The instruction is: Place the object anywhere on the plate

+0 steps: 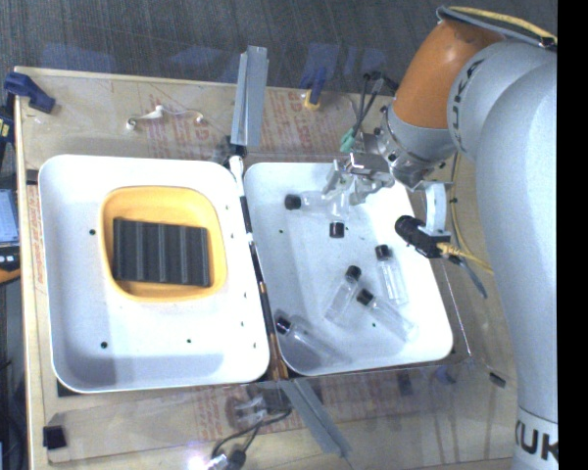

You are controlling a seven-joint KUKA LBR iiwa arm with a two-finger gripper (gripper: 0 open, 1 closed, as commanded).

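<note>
Two white bins are seen side by side on a wooden bench point(127, 116). The left bin point(69, 292) is occupied by a yellow plate point(162, 207), and a dark ribbed insert point(163, 253) is laid across the middle of that plate.

Several clear vials with black caps are scattered in the right bin point(431, 336). One vial point(341, 299) is found tilted near the middle, with a second point(389, 274) just beside it on the right and a third point(377, 306) lying below them. A fourth vial point(296, 335) is lodged in the near left corner. A loose black cap point(293, 202) is seen toward the far left of this bin, and another small dark piece point(337, 228) is set a little nearer.

The arm point(451, 76) is brought in from the right, and the gripper point(351, 176) is placed over the far part of the right bin. A clear vial point(328, 196) is seen at the fingertips, but whether the fingers are closed on it cannot be told.

Every vial is kept within the right bin, well apart from the plate.
</note>
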